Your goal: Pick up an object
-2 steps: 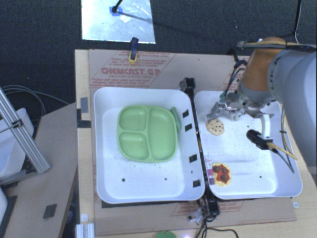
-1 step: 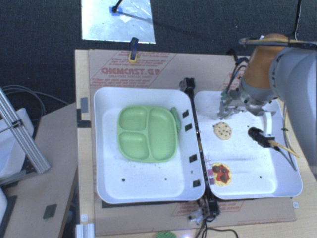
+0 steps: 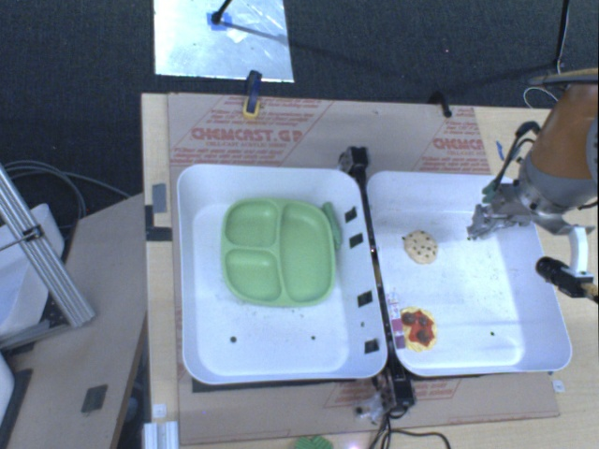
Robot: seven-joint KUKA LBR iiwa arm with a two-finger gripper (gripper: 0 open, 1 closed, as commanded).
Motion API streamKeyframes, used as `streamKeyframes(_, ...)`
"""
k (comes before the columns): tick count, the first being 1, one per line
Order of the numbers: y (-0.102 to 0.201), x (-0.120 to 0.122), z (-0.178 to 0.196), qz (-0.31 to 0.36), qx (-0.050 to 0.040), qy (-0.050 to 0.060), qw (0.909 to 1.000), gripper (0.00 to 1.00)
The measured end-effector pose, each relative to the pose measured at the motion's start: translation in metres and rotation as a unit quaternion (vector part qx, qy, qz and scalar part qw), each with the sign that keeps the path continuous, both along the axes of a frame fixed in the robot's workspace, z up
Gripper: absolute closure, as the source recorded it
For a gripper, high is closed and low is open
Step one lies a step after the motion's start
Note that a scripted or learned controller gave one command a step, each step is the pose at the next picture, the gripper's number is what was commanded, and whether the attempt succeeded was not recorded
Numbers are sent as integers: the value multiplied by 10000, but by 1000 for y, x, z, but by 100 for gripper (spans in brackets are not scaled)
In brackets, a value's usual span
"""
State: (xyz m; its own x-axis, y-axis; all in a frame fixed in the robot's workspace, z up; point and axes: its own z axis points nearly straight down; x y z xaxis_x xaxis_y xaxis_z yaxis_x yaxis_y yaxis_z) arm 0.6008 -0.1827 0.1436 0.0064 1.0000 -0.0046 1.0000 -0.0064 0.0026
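The gripper point(image 3: 482, 221) is being held low over the right bin point(image 3: 524, 344) toward its 2 o'clock corner; whether its fingers are open or closed cannot be told. A cookie point(image 3: 420, 247) is being left at the gripper's 8 o'clock, apart from it, with a pizza slice point(image 3: 417, 327) lying at the bin's 7 o'clock and a green divided plate point(image 3: 279, 253) sitting in the left bin point(image 3: 201, 344).

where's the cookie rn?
The round chocolate-chip cookie lies in the right white bin, upper left part, above the pizza-slice toy, left of the hand.
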Motion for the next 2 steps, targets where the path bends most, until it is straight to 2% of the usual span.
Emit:
streamKeyframes(1, -25, 21, -29, 32, 12, -5, 10000, 100)
streamKeyframes(2, -23, 40, -18, 55, 17, -13, 10000, 100)
